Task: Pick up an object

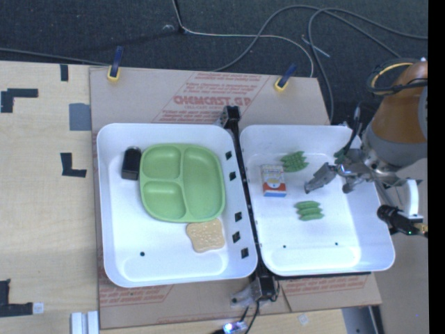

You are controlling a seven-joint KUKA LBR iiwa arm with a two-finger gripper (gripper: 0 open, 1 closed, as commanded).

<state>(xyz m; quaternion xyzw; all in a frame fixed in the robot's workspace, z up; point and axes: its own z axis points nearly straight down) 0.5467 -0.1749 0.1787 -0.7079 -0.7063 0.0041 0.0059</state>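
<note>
Holding two green pods (294, 161), one carton (274, 180): right bin (368, 252).

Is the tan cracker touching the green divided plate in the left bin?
Touching. In the camera view the tan cracker lies against the lower edge of the green divided plate, with no white bin floor between them.

A robotics lab: two white bins (111, 207) clamped on a cardboard sheet (208, 96), loose cables (292, 19) trailing past the bench's far edge.
</note>
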